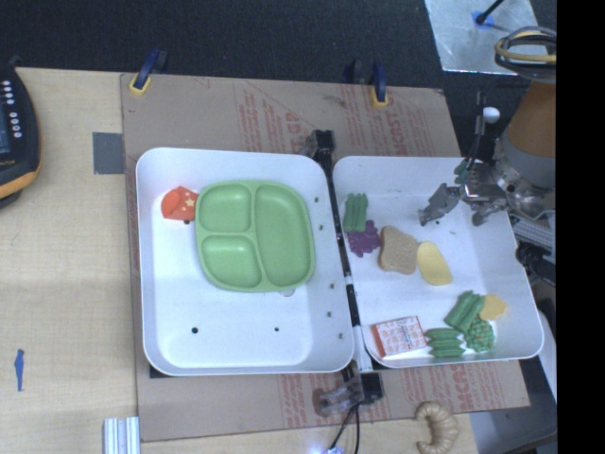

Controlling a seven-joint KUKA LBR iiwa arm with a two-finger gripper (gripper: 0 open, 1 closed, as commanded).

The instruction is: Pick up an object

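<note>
Your pincer [460, 206] hung spread open and empty over the right white bin's [510, 263] upper part | nearest targets, tan bread-like slice [399, 251] and yellow oval piece [434, 264], lay just below-left of it, side by side.

Around my 2 bins I see the wooden table [66, 282] topped by a cardboard sheet [284, 112], pinned at its far edge by 2 clamps [146, 69] [378, 83]. A black-and-orange handheld controller [14, 130] lies at the left edge, near a grey tape patch [108, 152]. A curled tan object [437, 426] rests by the near edge.
</note>
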